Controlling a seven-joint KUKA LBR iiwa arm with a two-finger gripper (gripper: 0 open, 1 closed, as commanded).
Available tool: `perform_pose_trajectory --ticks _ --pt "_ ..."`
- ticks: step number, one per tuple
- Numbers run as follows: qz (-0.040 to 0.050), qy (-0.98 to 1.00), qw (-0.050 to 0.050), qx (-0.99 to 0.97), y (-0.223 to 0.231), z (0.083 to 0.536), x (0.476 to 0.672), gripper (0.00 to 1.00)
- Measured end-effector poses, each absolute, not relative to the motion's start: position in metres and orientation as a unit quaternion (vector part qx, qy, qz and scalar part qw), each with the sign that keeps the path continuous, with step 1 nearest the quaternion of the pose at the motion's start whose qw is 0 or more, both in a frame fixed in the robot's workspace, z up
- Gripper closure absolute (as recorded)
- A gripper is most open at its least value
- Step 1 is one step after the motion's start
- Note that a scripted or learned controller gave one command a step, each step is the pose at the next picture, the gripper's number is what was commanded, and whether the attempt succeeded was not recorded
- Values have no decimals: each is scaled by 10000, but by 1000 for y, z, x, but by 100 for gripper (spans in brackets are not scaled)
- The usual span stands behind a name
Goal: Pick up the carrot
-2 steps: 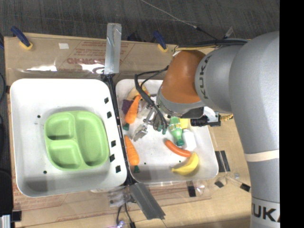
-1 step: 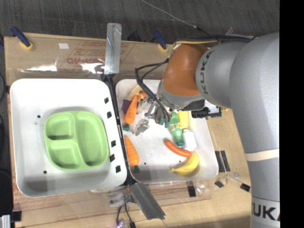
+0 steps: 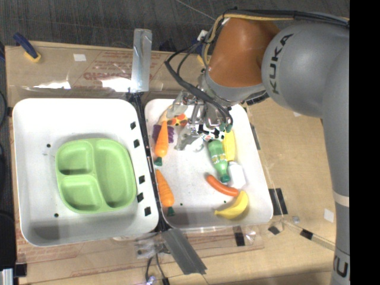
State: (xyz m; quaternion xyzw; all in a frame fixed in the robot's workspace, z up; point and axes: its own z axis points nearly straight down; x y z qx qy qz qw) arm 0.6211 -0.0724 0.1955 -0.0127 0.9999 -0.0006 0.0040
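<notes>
On the left, the white bin point(image 3: 24, 159) holds a green divided plate point(image 3: 95, 174). In the right bin point(image 3: 261, 186) there are two carrots against its left wall: one point(image 3: 161, 140) near the top, another point(image 3: 164, 190) lower down. Both lie flat on the bin floor, so I judge nothing is lifted yet and the whole pick is left to do. My end effector point(image 3: 193, 126) hangs over the upper middle of that bin, just right of the upper carrot; amid the clutter I cannot tell how it stands. Further right lie a green bottle point(image 3: 218, 159), a yellow corn cob point(image 3: 229, 145), a red pepper point(image 3: 222, 186) and a banana point(image 3: 236, 206). My arm point(image 3: 303, 58) reads "KUKA"
</notes>
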Motion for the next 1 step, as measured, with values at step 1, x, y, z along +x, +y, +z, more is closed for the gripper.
perform_pose_trajectory --ticks 1 --pt "5 9797 -8 -2005 -89 141 631 0"
